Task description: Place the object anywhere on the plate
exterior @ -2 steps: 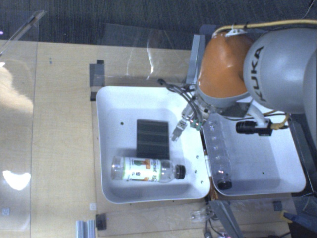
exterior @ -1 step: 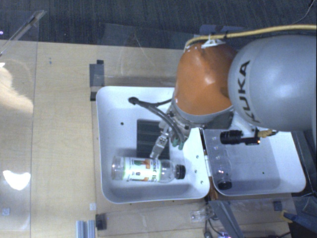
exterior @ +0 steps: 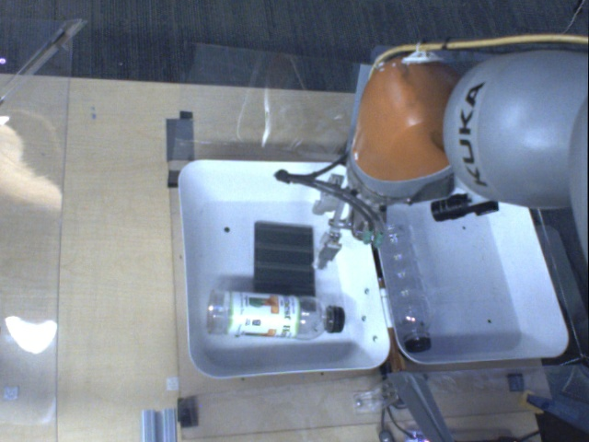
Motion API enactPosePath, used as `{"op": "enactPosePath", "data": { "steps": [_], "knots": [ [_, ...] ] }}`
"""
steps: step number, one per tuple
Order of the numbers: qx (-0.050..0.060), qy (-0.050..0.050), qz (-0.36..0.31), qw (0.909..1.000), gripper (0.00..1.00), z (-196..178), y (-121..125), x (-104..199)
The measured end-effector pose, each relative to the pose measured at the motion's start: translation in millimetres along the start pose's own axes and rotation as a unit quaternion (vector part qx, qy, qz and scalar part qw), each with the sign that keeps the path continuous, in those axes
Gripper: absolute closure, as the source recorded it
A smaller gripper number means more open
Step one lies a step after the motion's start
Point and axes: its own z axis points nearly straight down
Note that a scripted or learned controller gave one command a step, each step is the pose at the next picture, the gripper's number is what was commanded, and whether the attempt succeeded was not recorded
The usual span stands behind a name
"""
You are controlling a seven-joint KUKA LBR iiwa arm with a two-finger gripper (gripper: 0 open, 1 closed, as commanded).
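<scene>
The clear plastic bottle with a white and orange label and black cap lies on its side along the near wall of the left white bin, touching the near edge of the dark ribbed rectangular plate; its label print is too small to read. The bin's left half and far end are bare floor. The two-finger gripper hangs just beside the plate's right edge, holding nothing, its finger spacing unclear, under the grey arm lettered "KUKA".

Robotics lab setup: a wooden bench carried two white bins, clear acrylic panels stood around it, a grey-and-orange KUKA arm with loose cabling reached over, and dark carpet lay behind.
</scene>
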Motion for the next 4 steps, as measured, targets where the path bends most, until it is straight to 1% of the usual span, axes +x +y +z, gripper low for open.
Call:
{"op": "enactPosePath", "data": {
  "steps": [1, 2, 3, 4],
  "knots": [
    [-0.001, 0.000, -0.094, 0.9956, 0.00, 67, 37, -33],
    [-0.001, -0.003, -0.268, 0.9634, 0.00, -2, 2, -81],
    [-0.003, -0.009, -0.266, 0.9639, 1.00, -16, 5, -83],
    [0.000, -0.003, -0.162, 0.9868, 1.00, -59, -67, -108]
  ]
}}
